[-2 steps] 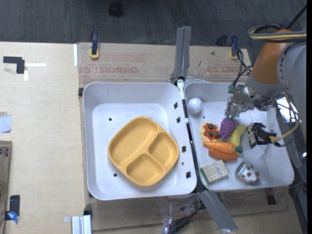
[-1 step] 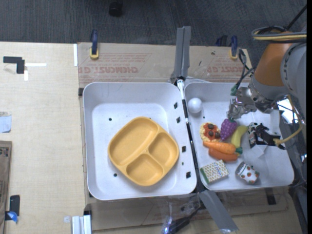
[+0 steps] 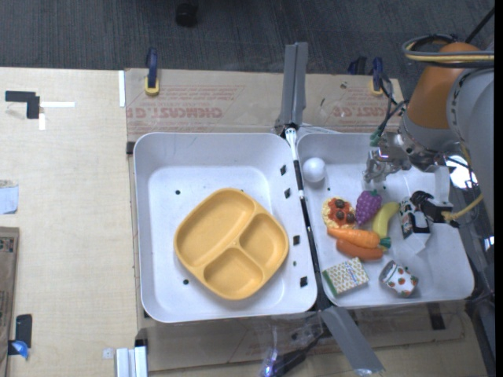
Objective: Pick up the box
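The box (image 3: 346, 276) is small and flat, with a green-and-white pattern. It lies at the front left of the right bin (image 3: 448, 289). My gripper (image 3: 374, 173) hangs over the back middle of that bin, above the purple grapes (image 3: 367, 206). It is well behind the box and apart from it. Nothing shows in its grasp.
Between gripper and box lie a pizza slice (image 3: 338, 210), a banana (image 3: 383, 218) and a carrot (image 3: 357, 243). A white ball (image 3: 313, 169) sits at the bin's back left, a patterned cup (image 3: 398, 280) right of the box. The left bin (image 3: 157, 171) holds a yellow divided plate (image 3: 231, 244).
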Motion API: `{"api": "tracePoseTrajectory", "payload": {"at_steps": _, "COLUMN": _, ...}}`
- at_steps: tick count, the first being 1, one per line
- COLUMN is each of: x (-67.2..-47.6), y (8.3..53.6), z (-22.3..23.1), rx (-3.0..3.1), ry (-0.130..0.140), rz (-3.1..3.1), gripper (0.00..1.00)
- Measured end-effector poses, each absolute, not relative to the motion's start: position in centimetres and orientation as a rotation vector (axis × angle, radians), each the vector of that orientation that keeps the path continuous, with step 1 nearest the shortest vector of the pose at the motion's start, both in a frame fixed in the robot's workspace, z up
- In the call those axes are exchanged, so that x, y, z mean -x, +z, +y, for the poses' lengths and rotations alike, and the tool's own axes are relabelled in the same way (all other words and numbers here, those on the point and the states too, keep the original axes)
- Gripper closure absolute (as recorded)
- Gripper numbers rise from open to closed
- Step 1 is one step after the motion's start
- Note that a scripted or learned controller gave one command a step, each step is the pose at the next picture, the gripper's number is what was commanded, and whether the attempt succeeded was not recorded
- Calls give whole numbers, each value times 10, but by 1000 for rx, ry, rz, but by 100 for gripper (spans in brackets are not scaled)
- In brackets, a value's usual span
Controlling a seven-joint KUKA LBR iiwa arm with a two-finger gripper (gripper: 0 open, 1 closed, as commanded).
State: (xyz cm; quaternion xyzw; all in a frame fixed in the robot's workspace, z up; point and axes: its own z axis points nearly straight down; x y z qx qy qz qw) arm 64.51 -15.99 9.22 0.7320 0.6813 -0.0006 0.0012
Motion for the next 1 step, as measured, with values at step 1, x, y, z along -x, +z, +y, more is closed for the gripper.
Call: {"api": "tracePoseTrajectory", "payload": {"at_steps": 1, "x": -645, "y": 92, "z": -160, "rx": -2297, "ry": -2, "rz": 2140, "gripper": 0}}
